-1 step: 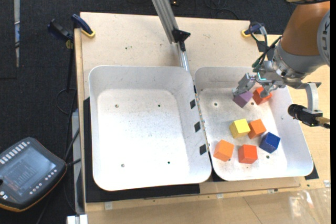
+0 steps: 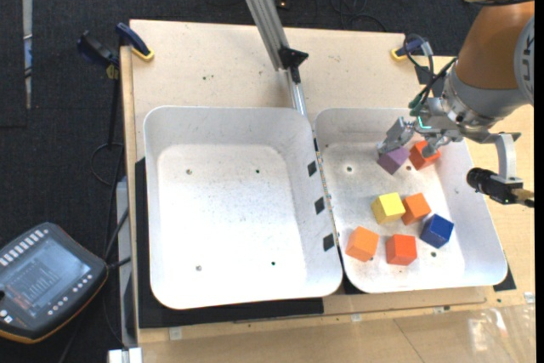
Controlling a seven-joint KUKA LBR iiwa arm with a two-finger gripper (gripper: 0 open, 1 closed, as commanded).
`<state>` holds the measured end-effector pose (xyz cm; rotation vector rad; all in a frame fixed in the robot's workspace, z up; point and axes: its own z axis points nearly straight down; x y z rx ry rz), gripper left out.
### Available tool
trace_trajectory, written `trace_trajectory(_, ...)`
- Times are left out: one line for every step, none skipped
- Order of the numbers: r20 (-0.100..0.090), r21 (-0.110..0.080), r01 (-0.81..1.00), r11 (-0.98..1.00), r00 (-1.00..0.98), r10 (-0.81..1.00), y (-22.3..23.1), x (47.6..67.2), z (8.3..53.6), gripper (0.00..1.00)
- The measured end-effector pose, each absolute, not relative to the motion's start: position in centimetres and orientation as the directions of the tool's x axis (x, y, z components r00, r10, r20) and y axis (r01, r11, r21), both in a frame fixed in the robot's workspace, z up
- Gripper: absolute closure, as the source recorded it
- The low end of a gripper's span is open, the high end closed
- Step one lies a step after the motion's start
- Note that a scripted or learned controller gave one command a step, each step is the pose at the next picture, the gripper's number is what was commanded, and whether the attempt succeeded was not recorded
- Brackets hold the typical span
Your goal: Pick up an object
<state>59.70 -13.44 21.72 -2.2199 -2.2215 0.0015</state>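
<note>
1. Two shallow white bins sit side by side on the worktop point(image 2: 221, 64): the left bin point(image 2: 225, 200) and the right bin point(image 2: 476, 263), which holds all the blocks.
2. Arm point(image 2: 497, 55), grey with an orange band, reaches in from the right and hangs over the far part of the right bin.
3. End effector point(image 2: 406, 134) is low over the far group of blocks, just above the purple block point(image 2: 392, 159). Whether it is released or clenched cannot be told from this angle; nothing is seen held in it.
4. Far group: purple block, with a red-orange block point(image 2: 422, 154) just beside it on the right and partly hidden under the wrist.
5. Near group, well apart from the far one: yellow block point(image 2: 389, 207) touching an orange block point(image 2: 416, 207); blue block point(image 2: 437, 230); red block point(image 2: 401, 250); another orange block point(image 2: 363, 243).
6. Handling, judged: the blocks look small, light, stiff, with flat faces, not fragile. Smooth painted sides may slip if pinched on a corner.
7. Grasp, judged: the purple block is the likely target. Take it across two opposite flat faces, avoiding the side next to the red-orange neighbour, which is crowded.
</note>
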Motion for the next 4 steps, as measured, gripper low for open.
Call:
trace_trajectory(0.001,-0.006,1.000,0.000,0.000,1.000,-13.2,60.2,15.5,0.00)
trace_trajectory(0.000,-0.005,1.000,0.000,0.000,1.000,-13.1,60.1,10.1,0.00)
trace_trajectory(0.000,0.002,1.000,-0.001,0.001,1.000,-13.2,60.3,11.5,1.00)
trace_trajectory(-0.002,0.007,1.000,0.002,-0.002,1.000,-13.4,61.2,17.6,1.00)
